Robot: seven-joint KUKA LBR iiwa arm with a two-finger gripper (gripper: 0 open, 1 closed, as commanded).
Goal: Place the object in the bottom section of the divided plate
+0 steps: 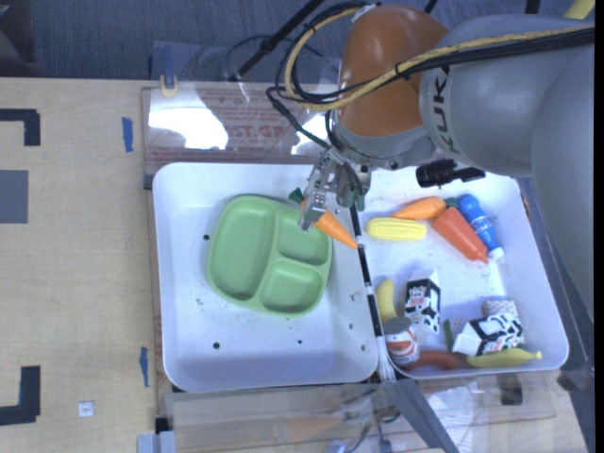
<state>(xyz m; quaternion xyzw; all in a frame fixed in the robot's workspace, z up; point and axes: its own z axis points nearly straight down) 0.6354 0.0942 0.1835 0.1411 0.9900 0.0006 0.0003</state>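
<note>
— From my seat, the left bin [189, 347] has open white floor all around the green divided plate [269, 253]: a wide strip along the near side and a narrower one at its left.

— And above the plate?

— Its big left section and the bottom section lie bare. The hand [321, 201] hangs over the plate's upper right corner with a small carrot [337, 227] at its tips, crowding that edge by the divider between bins.

— The right bin [528, 281]?

— Cluttered. I see corn [396, 229], a larger carrot [422, 209] and an orange bottle [467, 229] across the far part, cow-patterned cartons [422, 302], a banana [505, 355] and more along the near edge. A bare patch sits mid-bin.
</note>
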